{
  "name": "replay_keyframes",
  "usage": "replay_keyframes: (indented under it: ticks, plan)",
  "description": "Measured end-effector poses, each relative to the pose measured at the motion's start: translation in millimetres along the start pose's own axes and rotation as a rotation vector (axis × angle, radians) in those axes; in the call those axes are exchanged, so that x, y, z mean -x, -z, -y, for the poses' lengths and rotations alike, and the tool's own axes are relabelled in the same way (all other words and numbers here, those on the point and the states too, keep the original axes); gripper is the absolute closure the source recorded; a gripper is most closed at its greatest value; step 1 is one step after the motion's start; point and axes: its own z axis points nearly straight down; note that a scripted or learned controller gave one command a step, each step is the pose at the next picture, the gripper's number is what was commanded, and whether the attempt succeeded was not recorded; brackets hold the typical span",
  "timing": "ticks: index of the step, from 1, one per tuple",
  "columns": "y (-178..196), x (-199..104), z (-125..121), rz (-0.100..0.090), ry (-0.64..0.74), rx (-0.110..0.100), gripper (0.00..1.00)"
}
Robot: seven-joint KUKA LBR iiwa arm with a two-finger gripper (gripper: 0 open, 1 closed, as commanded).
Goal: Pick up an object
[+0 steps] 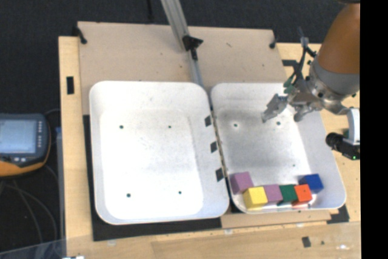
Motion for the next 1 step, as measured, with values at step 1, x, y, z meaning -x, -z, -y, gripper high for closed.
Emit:
replay_keyframes:
  ticks: [1]
  plan:
    - [98.2, -2.0, 69.0, 0.002, 0.001, 0.008, 0.0]
